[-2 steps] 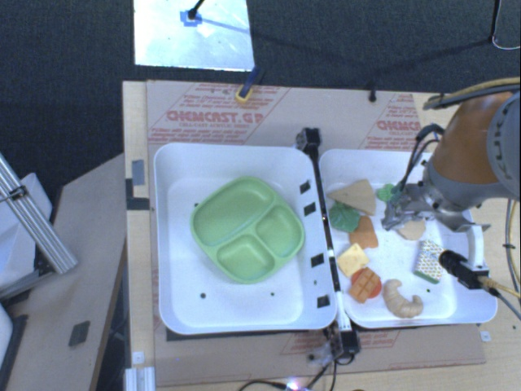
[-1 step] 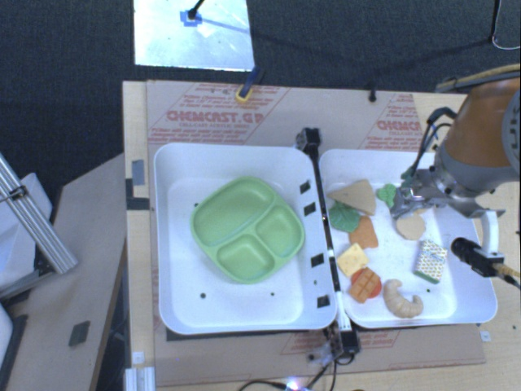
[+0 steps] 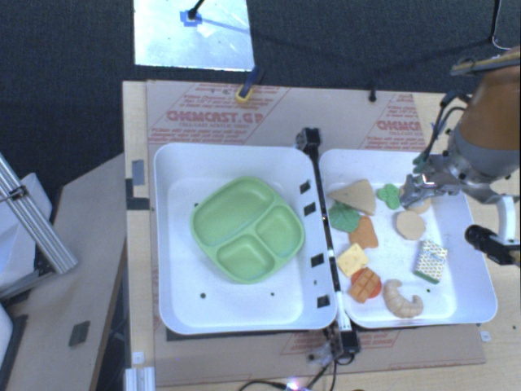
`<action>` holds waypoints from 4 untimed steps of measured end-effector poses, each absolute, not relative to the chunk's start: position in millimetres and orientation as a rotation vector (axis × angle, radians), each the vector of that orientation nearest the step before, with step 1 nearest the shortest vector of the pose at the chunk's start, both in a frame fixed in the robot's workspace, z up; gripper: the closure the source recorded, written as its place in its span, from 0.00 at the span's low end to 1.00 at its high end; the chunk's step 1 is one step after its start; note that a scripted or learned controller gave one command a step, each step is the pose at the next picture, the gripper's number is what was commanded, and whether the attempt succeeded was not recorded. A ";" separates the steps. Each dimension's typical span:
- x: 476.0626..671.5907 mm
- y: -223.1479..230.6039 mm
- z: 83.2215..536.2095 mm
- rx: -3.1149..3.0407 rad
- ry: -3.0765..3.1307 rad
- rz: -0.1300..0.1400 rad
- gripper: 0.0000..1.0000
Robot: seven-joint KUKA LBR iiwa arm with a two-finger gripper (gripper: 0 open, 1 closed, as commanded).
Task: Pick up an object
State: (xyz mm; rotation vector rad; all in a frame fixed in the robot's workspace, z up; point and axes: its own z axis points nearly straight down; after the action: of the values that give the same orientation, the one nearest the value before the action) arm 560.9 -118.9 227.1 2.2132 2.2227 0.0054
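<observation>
On a cardboard-topped bench [image 3: 212, 114] sit two white bins. The left bin [image 3: 175, 300] holds a green tray [image 3: 247, 229]. The gripper [image 3: 417, 187] hangs over the right bin [image 3: 476, 300], just above a tan disc [image 3: 410, 225], near a green leaf [image 3: 390, 195].

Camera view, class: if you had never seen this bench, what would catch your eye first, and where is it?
The pale green divided plate stands out, lying tilted in the left bin. Next comes the scatter of toy food in the right bin: a shrimp near the front, an orange grid-marked piece beside it. The tool hangs over that bin's far side, by a tan disc.
</observation>
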 end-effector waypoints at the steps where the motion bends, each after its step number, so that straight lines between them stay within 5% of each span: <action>1: 548.3 -66.4 214.7 2.214 2.231 0.001 1.00; 4: 547.3 -50.9 234.0 2.214 2.227 0.003 1.00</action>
State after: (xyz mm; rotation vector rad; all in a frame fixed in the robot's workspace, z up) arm 547.3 -50.9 234.0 2.2142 2.2275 0.0032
